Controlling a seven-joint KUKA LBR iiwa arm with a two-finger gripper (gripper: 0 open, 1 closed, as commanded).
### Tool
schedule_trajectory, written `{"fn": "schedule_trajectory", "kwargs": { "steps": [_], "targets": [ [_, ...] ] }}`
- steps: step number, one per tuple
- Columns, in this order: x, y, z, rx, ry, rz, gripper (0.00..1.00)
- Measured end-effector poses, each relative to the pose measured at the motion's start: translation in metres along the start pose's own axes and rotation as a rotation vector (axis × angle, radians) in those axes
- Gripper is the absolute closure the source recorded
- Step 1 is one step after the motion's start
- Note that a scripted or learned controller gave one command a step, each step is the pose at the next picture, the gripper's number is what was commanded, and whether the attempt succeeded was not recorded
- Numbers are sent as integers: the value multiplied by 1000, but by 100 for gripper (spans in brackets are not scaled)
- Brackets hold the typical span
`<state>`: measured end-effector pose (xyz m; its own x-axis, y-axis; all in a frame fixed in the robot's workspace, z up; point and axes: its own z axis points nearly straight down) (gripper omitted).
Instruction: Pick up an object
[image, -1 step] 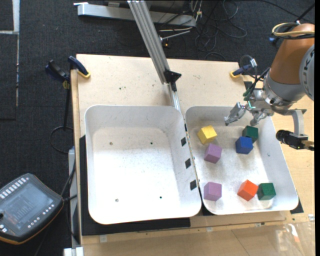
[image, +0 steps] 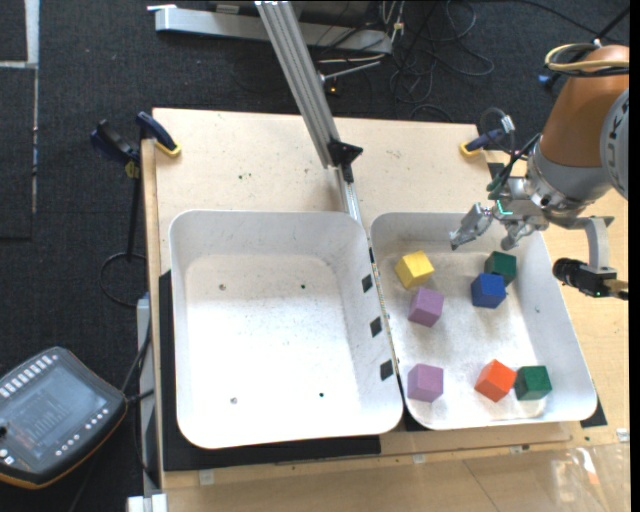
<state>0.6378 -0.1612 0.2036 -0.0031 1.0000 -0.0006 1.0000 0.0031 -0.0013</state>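
- The two-finger gripper on the grey arm with its orange band hangs in the upper right of the frame, over the top part of the right-hand shallow white bin. Its two fingers stand apart with nothing between them, so it is open and carrying nothing.
- The task names no particular object; seven small cubes lie in that bin. Judging by position, the nearest candidates are the dark green cube, just below and slightly right of the fingertips in the frame, and the blue cube, which touches or nearly touches the green one on its lower side.
- The small yellow cube lies below and to the left of the gripper, standing free, with a purple cube just below it.
- Well apart, toward the lower edge of the bin, sit a second purple cube, an orange cube and another green cube, the last two side by side and close.
- Being cubes, none has a real long axis. What matters is how the faces are turned: the yellow one sits rotated against the bin's edges, the blue one squarer to them.
- My judgement: the coming move turns on a short drop down-frame. The green-and-blue pair is closest but crowded, so a finger could land on the neighbour; the yellow cube offers clearer sides.
- The left-hand white bin takes up the middle left of the frame.
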Motion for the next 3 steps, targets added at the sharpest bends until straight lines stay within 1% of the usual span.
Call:
{"fn": "schedule_trajectory", "kwargs": {
  "steps": [1,2,3],
  "targets": [
    [-2,6,47,3,0,0,0],
    [4,10,108,4,1,-1,0],
    [5,11,108,-1,0,0,0]
  ]
}}
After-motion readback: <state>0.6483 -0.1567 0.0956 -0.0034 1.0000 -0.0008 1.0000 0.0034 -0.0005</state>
